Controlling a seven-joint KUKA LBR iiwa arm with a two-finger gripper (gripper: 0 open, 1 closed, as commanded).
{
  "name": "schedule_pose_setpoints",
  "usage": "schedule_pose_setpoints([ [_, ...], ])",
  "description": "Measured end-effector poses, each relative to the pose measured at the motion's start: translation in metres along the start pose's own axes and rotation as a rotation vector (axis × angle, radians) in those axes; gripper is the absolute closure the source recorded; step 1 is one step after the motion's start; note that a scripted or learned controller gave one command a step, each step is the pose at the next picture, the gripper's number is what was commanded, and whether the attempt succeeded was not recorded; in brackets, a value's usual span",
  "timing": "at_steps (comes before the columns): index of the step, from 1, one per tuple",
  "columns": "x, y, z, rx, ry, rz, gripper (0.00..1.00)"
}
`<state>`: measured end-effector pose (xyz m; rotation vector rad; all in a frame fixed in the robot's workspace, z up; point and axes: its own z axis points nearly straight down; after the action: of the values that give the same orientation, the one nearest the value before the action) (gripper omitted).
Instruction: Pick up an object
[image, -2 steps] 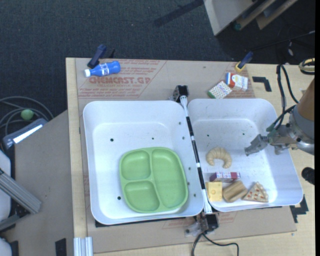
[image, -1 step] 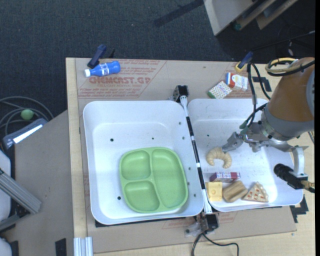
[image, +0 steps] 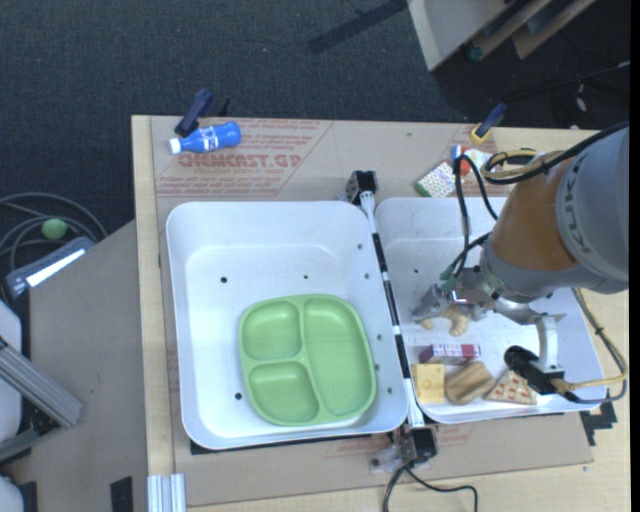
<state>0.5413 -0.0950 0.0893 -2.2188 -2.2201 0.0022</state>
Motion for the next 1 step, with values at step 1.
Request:
schedule_pose_setpoints([
  [1,-0.0145,-0.0156,0.005,-0.001,0.0,0.001,0.0],
])
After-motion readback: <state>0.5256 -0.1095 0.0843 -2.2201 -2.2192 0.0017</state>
